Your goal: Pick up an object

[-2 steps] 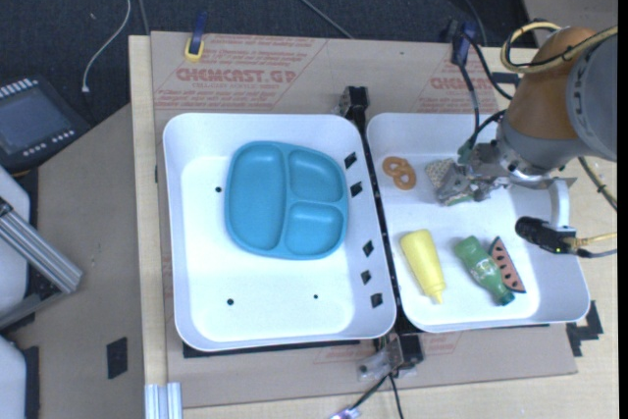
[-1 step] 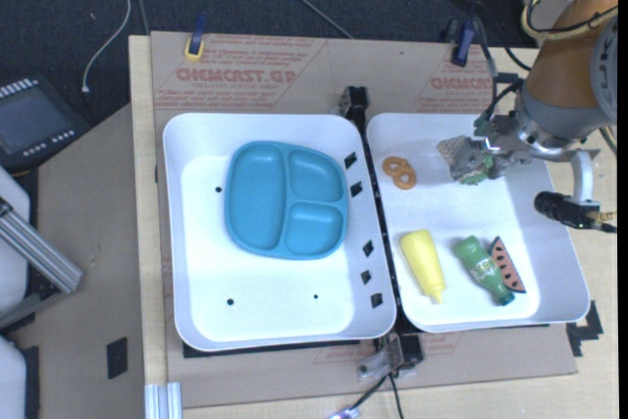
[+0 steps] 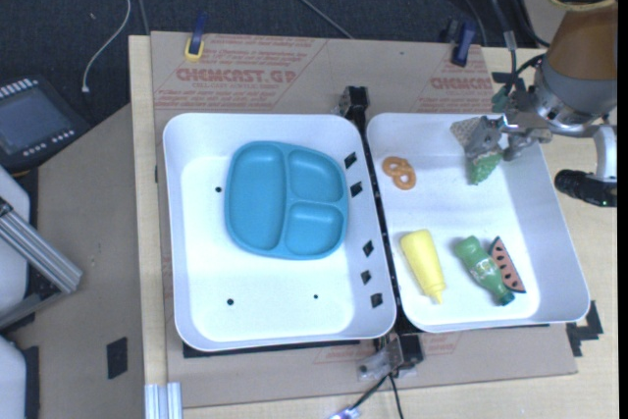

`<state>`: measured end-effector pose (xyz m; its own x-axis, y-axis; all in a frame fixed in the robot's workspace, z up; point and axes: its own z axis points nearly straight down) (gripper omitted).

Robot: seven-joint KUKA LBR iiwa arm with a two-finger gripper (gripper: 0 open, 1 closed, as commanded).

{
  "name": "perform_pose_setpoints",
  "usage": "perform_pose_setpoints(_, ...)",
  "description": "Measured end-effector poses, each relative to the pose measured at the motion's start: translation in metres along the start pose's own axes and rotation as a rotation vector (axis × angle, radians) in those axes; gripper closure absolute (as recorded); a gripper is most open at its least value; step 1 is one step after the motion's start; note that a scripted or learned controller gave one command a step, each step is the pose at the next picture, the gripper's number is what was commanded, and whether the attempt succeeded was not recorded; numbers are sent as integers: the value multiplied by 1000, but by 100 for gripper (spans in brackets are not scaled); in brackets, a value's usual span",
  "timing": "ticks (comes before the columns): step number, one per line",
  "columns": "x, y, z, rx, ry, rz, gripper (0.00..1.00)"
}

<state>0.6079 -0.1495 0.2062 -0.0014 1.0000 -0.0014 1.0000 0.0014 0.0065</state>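
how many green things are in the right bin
2. One green item sits near the far right corner, right at the tool. The other green item lies near the front, touching the watermelon slice. Part may be hidden under the tool.

Green object [image 3: 483, 168] between fingers of tool [image 3: 485, 144], upper right bin; pretzel [image 3: 398, 172] flat near bin's left wall; yellow bottle [image 3: 425, 264], green bottle [image 3: 481, 263], watermelon slice [image 3: 506, 270] near front.
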Motion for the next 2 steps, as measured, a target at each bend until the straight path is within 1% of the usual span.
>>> perform_pose_setpoints(1, -6, 5, -63, -2, -1, 1, 100)
perform_pose_setpoints(2, 54, 6, -52, 9, 4, -5, 100)
